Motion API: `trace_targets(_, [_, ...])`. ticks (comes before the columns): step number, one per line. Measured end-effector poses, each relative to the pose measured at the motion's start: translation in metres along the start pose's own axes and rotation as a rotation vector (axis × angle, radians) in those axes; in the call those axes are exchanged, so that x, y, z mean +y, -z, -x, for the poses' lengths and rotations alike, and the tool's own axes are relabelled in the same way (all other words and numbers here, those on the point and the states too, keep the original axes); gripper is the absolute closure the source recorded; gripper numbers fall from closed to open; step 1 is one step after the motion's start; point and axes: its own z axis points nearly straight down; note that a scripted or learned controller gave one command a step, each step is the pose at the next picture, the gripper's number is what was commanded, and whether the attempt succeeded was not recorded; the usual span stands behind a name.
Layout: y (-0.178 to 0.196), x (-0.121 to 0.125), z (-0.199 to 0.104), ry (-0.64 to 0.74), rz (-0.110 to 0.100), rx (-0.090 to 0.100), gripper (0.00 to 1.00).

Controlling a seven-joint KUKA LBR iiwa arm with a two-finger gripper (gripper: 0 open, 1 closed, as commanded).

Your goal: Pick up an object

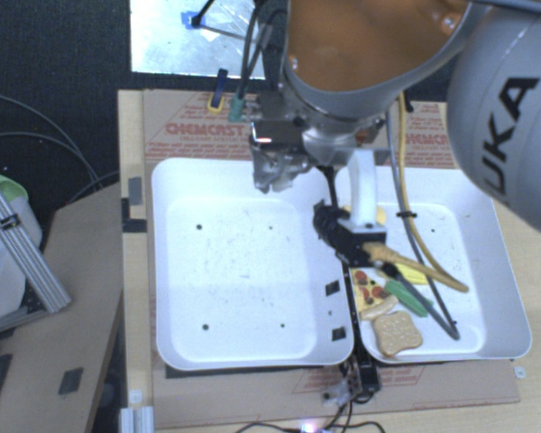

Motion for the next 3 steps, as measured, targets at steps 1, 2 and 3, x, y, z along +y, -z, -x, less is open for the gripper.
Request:
trace_targets(1, [0.024, 0.070, 0.063, -0.012, 0.016, 0.002, 1.00])
trace_targets(2, [0.081, 0.096, -0.009, 0.002, 0.019, 0.007, 1.00])
trace_targets(3, [0.034, 0.060, -0.012, -0.001, 0.006, 0.002, 1.00])
